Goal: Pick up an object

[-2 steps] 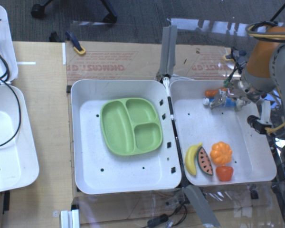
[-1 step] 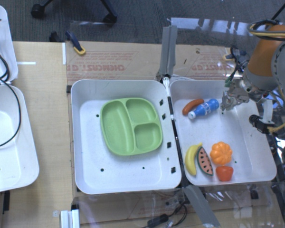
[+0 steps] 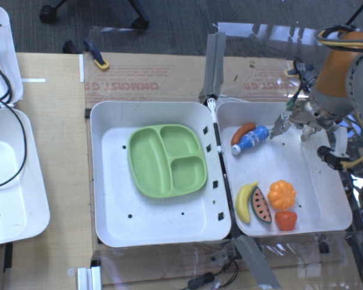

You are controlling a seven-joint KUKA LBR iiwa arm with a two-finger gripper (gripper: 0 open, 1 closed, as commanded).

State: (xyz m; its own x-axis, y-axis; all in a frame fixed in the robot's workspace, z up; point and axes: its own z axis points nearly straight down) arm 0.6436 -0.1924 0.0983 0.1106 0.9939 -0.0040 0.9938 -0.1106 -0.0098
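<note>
Up at the back of the right bin [image 3: 327, 189], the blue bottle [image 3: 251, 139] lies on its side, white cap pointing toward the divider. Touching it on the far side is a red sausage [image 3: 242, 132], tilted the same way. Just beside the bottle's base hangs the gripper [image 3: 293, 129], fingers [image 3: 281, 127] spread wide with nothing between them, so nothing is held. The nearer finger tip sits close to the bottle's end, though contact is hard to call from this angle. Behind it, the grey arm [image 3: 339, 71] with its orange band comes in from the right.

Down at the front of the same bin there's a cluster: a banana [image 3: 244, 202] pressed against a watermelon slice [image 3: 262, 205], an orange pumpkin [image 3: 282, 194] just beside them, and a red tomato [image 3: 285, 220] touching the pumpkin's front.

Across the divider, the left bin [image 3: 109, 222] holds a green plate [image 3: 167, 159] with three sections, lying flat near the middle.
</note>
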